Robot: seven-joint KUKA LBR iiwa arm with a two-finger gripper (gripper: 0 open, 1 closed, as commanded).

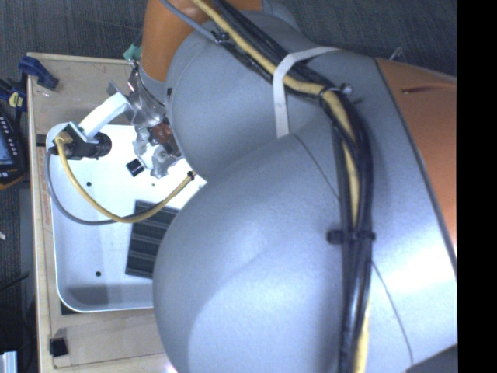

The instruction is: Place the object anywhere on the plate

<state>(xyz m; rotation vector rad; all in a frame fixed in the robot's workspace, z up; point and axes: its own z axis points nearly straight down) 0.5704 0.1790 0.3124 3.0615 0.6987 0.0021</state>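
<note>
A wooden counter (85,329) carries a white bin (78,270), much of it hidden under the grey arm. The gripper (153,144) hangs over the bin's far end; we cannot tell whether it grips anything. Just beside it lies a small black piece (134,168), which we take to be the object. It looks light and stiff, best pinched across its short sides.

Grey rounded arm (272,231); orange band (167,29); yellow-black cables (353,177); white strap (283,84)

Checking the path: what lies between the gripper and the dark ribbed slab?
A yellow cable loops across the white bin floor between gripper and dark ribbed slab, seen in the camera view.
</note>
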